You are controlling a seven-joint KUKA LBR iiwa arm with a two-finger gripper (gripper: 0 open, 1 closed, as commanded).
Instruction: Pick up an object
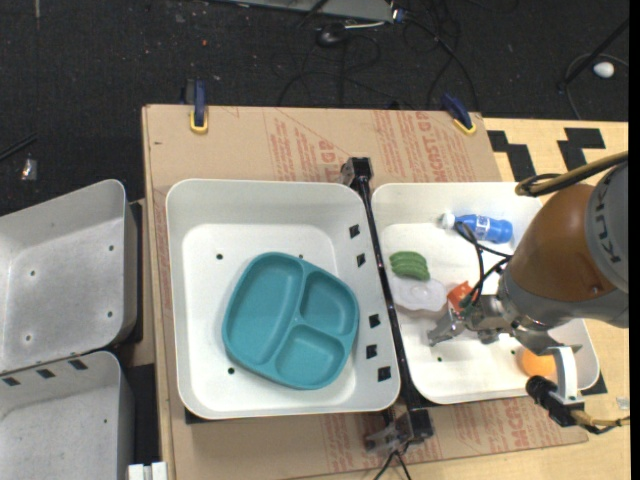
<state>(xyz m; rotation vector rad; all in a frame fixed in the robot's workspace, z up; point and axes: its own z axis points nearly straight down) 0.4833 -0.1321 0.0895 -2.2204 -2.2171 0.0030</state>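
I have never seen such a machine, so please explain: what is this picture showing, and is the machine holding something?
One camera looks down from above at a slant. The big grey and orange shape on the right is a robot arm. Its tool is low in the right bin. I cannot tell whether it holds anything. That bin has a blue bottle, a green piece, a clear lid, a small red thing and an orange ball. The left bin holds a teal divided plate.

Grey arm [612, 268] with a rounded orange band [560, 243], dark lettering on the grey shell, black cable [492, 268] along the wrist, small grey metal gripper [447, 330].
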